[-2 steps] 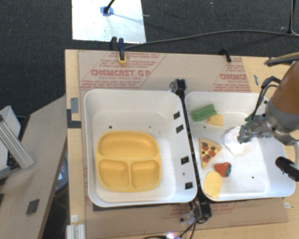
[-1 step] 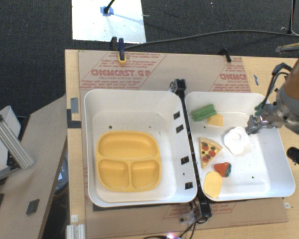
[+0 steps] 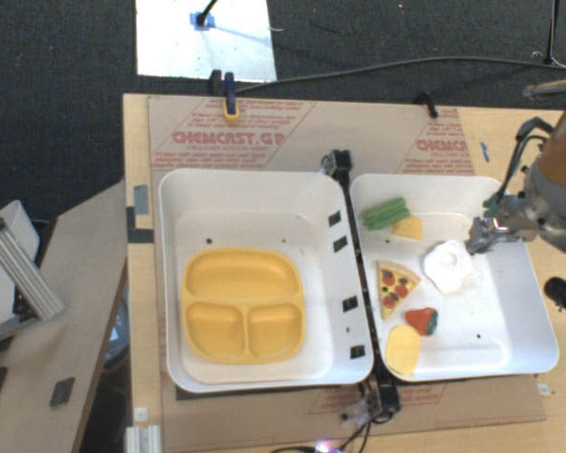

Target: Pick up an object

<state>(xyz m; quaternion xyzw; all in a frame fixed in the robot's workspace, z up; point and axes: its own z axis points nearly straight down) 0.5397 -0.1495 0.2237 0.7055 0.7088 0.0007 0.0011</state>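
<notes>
One end effector, fingers perhaps hidden

Two bins stand side by side on the counter. The left bin holds a divided tray, which lies in its front half. In the right bin, a toy bean pod lies at the back left, with a cheese wedge just beside it on the right. A pizza slice lies near the middle. In front of it lies a toy strawberry, and a round chip lies in front of that. A crumpled white object lies right of the pizza slice, and the gripper is just beside it.
</notes>
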